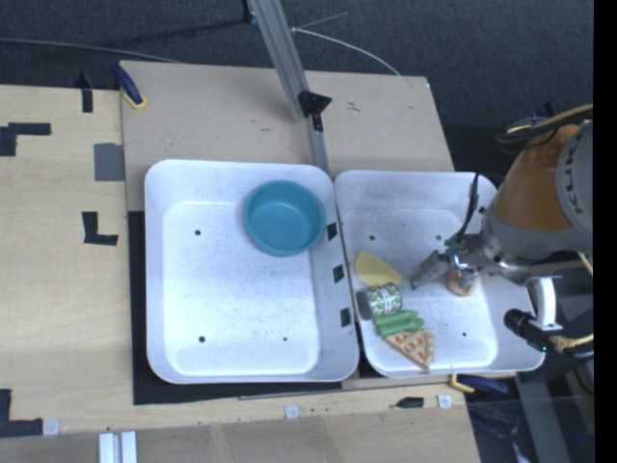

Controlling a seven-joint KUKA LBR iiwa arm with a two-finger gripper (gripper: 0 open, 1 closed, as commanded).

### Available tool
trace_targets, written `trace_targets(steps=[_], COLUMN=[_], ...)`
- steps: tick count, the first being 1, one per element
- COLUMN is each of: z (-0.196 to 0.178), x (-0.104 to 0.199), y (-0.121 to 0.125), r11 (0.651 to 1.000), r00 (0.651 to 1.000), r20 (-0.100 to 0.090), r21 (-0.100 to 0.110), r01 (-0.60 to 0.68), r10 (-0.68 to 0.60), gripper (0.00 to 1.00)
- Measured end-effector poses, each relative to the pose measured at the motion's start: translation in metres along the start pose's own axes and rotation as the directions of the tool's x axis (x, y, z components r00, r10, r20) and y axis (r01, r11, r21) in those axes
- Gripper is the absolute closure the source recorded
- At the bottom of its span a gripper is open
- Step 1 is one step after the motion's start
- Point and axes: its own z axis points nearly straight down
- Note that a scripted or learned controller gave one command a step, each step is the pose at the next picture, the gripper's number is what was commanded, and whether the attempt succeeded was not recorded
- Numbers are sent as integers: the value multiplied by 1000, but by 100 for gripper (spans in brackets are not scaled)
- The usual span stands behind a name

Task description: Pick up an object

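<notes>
The right bin [405,201] holds a yellow wedge [376,268], a small green can [384,301] lying on its side, a green pod-shaped toy [397,321] and an orange pizza-slice toy [411,346], all near its left and front side. A small tan round object [463,282] lies right under the wrist. My gripper [431,269] hangs low over the middle of the right bin, its dark fingers pointing left, a short way right of the yellow wedge. Nothing shows between the fingers.
A blue bowl [283,217] sits at the back right of the left bin [193,297]. A grey pole [280,41] slants down from the top to the ridge between the bins. The grey and orange arm [545,196] covers the right bin's right edge.
</notes>
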Motion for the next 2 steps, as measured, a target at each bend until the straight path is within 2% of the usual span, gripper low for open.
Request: trace_targets(steps=[1, 2], z=[21, 8], x=[-2, -6], y=[4, 7], r11=[1000, 999], r00=[1000, 1000], r20=[8, 20], r21=[-19, -35], r01=[0, 0], r10=[0, 1], gripper=[0, 100])
